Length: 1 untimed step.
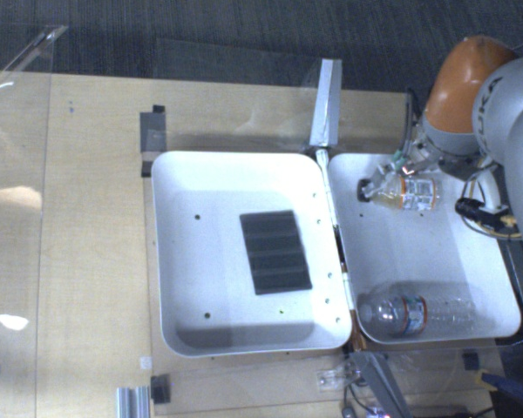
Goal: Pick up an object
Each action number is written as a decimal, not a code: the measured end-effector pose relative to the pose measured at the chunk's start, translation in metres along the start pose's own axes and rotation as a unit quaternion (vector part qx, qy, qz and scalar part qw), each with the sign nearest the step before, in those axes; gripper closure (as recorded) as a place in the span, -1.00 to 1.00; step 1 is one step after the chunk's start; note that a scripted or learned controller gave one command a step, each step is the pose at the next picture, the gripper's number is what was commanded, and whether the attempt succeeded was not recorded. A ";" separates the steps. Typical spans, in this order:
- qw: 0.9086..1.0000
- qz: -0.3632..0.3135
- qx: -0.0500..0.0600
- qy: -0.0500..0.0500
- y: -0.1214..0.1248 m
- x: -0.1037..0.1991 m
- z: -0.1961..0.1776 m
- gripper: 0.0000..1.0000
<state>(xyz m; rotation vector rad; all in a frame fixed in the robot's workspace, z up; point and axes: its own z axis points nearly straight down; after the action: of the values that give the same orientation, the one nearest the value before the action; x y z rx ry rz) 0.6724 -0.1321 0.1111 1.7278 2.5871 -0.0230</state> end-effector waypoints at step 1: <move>1.000 0.010 0.000 -0.004 0.003 0.006 0.000 -1.00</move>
<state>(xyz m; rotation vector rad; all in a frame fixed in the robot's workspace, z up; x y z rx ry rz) 0.6723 -0.1253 0.1106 1.7510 2.5637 -0.0300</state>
